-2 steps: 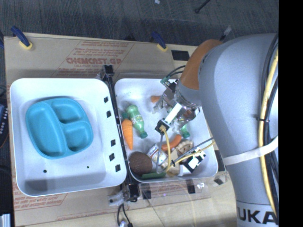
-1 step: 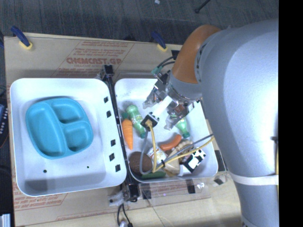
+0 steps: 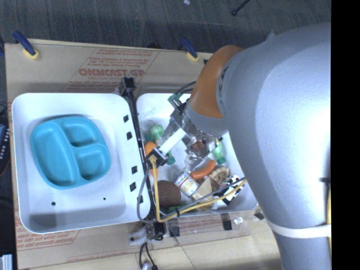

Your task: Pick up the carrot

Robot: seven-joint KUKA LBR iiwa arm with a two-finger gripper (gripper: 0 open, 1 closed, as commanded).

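Observation:
The carrot (image 3: pixel 203 169), a short orange piece, lies among clutter in the right bin (image 3: pixel 147 107), near the bin's middle. My gripper (image 3: pixel 197 149) hangs low over the right bin, just above and slightly left of the carrot, under the grey wrist with its orange band. The wrist and the clutter hide the fingertips. Nothing shows as lifted off the bin floor.
The left bin (image 3: pixel 34 212) holds a blue compartment tray (image 3: pixel 70 149). Around the carrot lie a round orange thing (image 3: pixel 149 148), a green item (image 3: pixel 155 133), a brown ball (image 3: pixel 167 192), a small can (image 3: pixel 185 184) and a tan block (image 3: pixel 206 190). The arm covers the bin's right side.

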